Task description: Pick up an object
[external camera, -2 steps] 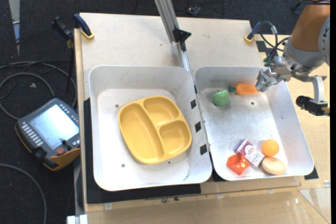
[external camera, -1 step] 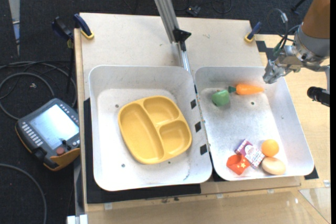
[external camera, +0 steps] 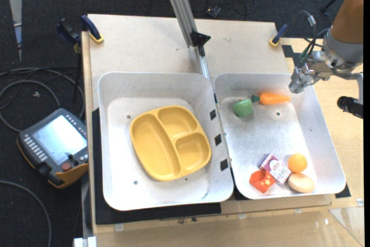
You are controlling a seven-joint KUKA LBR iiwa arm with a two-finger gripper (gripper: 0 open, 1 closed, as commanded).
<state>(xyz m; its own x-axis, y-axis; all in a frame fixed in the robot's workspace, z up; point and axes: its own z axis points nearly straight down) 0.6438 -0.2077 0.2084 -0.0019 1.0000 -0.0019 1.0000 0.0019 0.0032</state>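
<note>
— What do we have nearest the gripper (external camera: 296, 85)?

— An orange carrot (external camera: 273, 99) lying flat at the right bin's (external camera: 324, 142) far end, a green pepper (external camera: 243, 107) just beside it. We cannot tell the gripper's opening.

— And around it?

— An orange ball (external camera: 298, 162), a pale egg (external camera: 301, 183) and red packets (external camera: 269, 174) near us; a yellow divided plate (external camera: 170, 141) fills the left bin (external camera: 115, 124).

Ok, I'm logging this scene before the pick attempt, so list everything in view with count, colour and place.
bins: 2, white, side by side on the bench
divided plate: 1, yellow, in the left bin
carrot: 1, orange, right bin, far side
green toy: 1, green, right bin, left of the carrot
orange ball: 1, orange, right bin, near corner
egg-like object: 1, beige, beside the ball
packet: 1, pink and white, near corner
red object: 1, red, beside the packet
handheld controller: 1, orange and grey, floor at left
gripper: 1, grey, above the right bin's far right edge
</note>
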